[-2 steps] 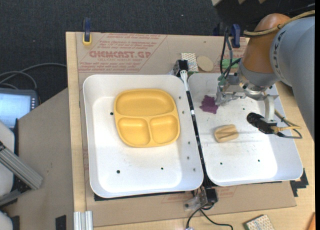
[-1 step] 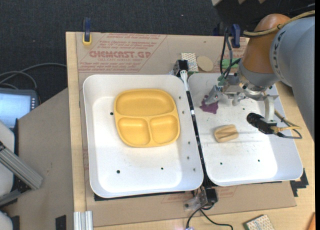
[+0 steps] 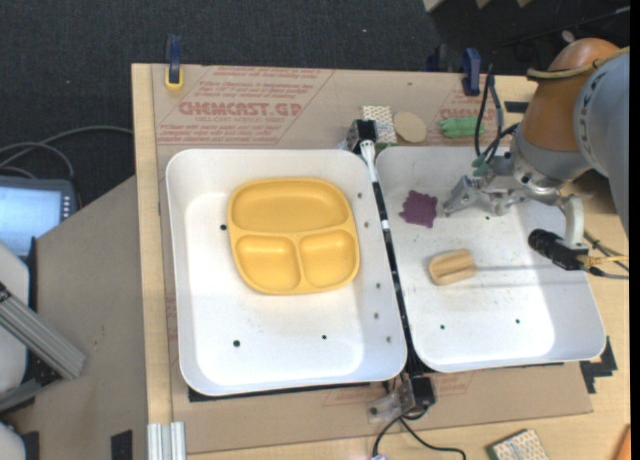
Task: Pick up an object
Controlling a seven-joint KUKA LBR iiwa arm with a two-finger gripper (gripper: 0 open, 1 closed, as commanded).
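In the right bin point(image 3: 560, 343) lie a small purple object point(image 3: 419, 208) near the upper left and a tan block point(image 3: 452, 267) lower down, toward the middle. My gripper point(image 3: 484, 202) hovers over the bin's upper part, just right of the purple object and above the tan block. It is open with nothing between its fingers. The grey arm with its orange band point(image 3: 562, 98) comes in from the upper right.
A yellow divided plate point(image 3: 294, 233) sits in the left bin point(image 3: 200, 328). Behind the bins, on the cardboard, lie a round tan disc point(image 3: 410, 127) and a green item point(image 3: 460, 127). A black cable part point(image 3: 556, 248) hangs over the right bin's right side.
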